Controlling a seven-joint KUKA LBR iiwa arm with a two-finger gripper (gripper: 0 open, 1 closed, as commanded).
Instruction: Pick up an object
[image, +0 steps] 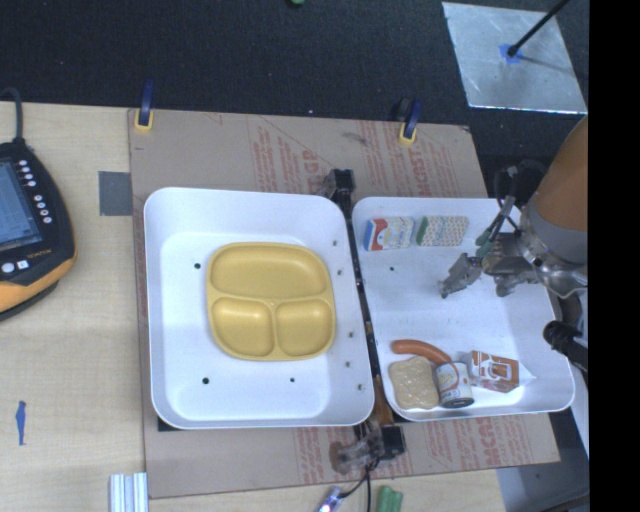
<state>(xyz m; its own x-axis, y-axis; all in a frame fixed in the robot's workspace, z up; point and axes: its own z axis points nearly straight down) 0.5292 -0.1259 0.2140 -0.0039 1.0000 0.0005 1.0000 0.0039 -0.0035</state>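
Approaching: gripper (462, 277) hangs over right bin (400, 300), mid-floor, nothing between its fingers.
Claw: spread cannot be told.
Next: shift toward tin (453, 384), descend, close.

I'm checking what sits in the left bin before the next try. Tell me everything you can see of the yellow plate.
The yellow plate is a rounded-corner divided dish, matte like plastic, pale mustard in colour. A raised ridge splits it into three wells: one wide well across the far side and two smaller ones side by side nearer the camera. It lies flat, right side up, near the middle of the left bin, resting on its floor. Nothing lies in its wells or touches it.
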